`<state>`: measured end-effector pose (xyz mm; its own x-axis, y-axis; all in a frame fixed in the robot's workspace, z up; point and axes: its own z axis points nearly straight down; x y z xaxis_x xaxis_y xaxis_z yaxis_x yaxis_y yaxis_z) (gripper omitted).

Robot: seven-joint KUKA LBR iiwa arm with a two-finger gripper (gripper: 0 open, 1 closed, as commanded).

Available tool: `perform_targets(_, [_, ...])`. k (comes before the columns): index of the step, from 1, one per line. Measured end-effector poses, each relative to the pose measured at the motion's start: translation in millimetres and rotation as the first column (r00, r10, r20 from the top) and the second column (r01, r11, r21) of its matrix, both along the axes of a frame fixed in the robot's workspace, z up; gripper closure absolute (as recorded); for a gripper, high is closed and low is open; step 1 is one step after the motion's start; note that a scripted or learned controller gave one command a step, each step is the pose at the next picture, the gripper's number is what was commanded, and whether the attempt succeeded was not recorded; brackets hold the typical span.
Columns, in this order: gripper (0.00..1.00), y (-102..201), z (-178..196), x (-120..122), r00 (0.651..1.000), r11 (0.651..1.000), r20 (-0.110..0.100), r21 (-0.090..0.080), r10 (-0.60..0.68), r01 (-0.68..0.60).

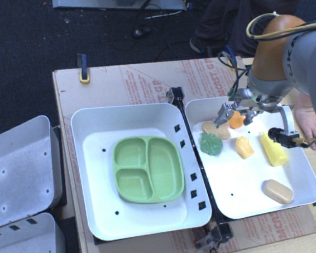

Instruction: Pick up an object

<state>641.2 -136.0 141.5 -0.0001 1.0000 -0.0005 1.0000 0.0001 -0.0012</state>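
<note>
Dark carpeted floor surrounds a cardboard-topped bench (125, 79) that bears two shallow white bins side by side, joined along a black clamped seam. Left bin (88, 158): a green divided plate (149, 169) with three compartments lies flat near its centre. Right bin (304, 183): six small objects. A tan piece (211, 128) lies near the far left corner, with a green leafy piece (210, 144) just beside it toward the near edge. An orange piece (236, 120) sits near the far edge, to the right of the tan piece. A small yellow piece (244, 147) lies near the bin's centre. A larger yellow block (274, 150) lies toward the right edge, its far end touching a black fitting (281, 138). A tan oval (278, 191) rests near the near right corner.

Arm (302, 52), grey with an orange band, enters from the right and bends down over the far edge of the right bin. Gripper (235, 116) hangs over the orange piece, its metal fingers (223, 114) spread to either side of it; whether they touch the piece cannot be told, and the piece appears to rest on the bin floor. A yellow clamp (84, 69) grips the bench's far left edge. Two further white bins (16, 166) lie on the floor to the left of the bench.
</note>
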Motion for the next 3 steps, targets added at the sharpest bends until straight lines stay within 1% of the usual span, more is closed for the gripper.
perform_targets(1, [0.00,-0.4,-49.8,0.0,1.000,1.000,-0.001,0.000,-0.002,0.002])
perform_targets(2, [1.00,-0.1,-36.5,1.4,1.000,1.000,0.003,0.000,-0.001,0.001])
perform_targets(3, [1.00,2.4,24.2,9.2,1.000,1.000,0.006,-0.001,0.002,-0.002])
